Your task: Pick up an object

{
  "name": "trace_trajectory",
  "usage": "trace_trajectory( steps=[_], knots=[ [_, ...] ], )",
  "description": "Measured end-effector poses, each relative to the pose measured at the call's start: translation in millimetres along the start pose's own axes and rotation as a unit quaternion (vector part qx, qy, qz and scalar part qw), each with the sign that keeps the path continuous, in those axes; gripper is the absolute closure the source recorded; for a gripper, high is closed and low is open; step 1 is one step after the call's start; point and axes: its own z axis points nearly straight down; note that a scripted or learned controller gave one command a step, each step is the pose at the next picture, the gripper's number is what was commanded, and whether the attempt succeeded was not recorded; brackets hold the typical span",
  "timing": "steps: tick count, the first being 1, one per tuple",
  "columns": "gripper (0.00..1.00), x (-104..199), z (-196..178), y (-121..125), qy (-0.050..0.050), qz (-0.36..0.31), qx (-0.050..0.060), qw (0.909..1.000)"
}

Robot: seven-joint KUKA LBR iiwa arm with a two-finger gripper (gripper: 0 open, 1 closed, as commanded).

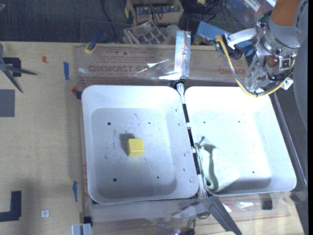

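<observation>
In the camera view, two shallow white plastic bins sat side by side on a pale wooden bench (39, 146), meeting along a dark seam near the middle of the frame. The left bin (98, 102) held a small yellow cube-shaped block (136, 147), which lay slightly left of that bin's centre, in the lower-middle part of the frame, well apart from every wall and casting a short shadow toward its upper left. The right bin (254, 111) held a limp, pale grey-green strip of soft material (211, 166), draped against the bin's left wall near the seam and curling down toward the lower edge. The grey robot arm with its orange band (288, 6) came in at the upper right corner of the frame, and its gripper (259, 82) hung above the upper right rim of the right bin, wrapped about with yellow cables (234, 72); whether it was open or closed could not be told, and nothing could be seen held in it. It was well apart from the yellow block. A clear plastic sheet (146, 65) lay along the bench above the bins, in the upper middle of the frame.
</observation>
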Motion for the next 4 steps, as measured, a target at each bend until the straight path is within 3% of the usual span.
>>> trace_trajectory(
  steps=[1,2,3,4],
  knots=[
    [1.0,-44,106,21,-0.004,-0.015,0.001,0.9999],
    [1.0,-52,146,49,-0.005,-0.003,0.002,1.0],
    [1.0,-15,137,82,-0.003,-0.008,0.0,1.0],
    [1.0,0,46,22,-0.002,-0.009,0.0,1.0]
  ],
)
